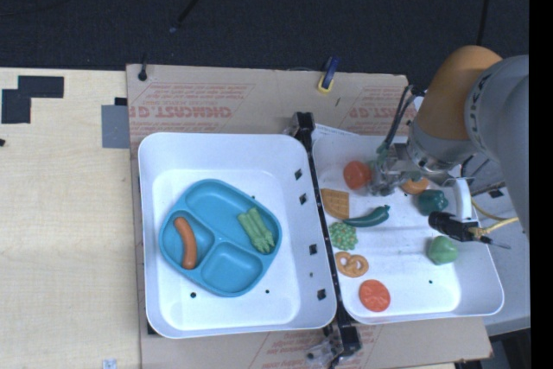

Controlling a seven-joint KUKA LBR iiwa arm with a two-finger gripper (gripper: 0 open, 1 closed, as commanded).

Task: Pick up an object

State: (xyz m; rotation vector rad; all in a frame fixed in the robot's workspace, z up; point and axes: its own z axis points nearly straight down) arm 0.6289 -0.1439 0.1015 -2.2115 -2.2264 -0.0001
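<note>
Cardboard sheet (216,99) under bins carries red printed lettering, upside down from this view, too blurred to read.

Gripper (386,175) low in right bin (484,298), upper middle area; whether closed or spread cannot be told.

Red tomato (356,175) just left of gripper. Green chili pepper (368,218) below gripper, long axis roughly left-right, slightly tilted, right end higher. Orange piece (416,185) just right of gripper.

Left bin (164,307) holds blue divided plate (226,268) with sausage (186,242) and green beans (257,229), both lying near vertical in view.
</note>
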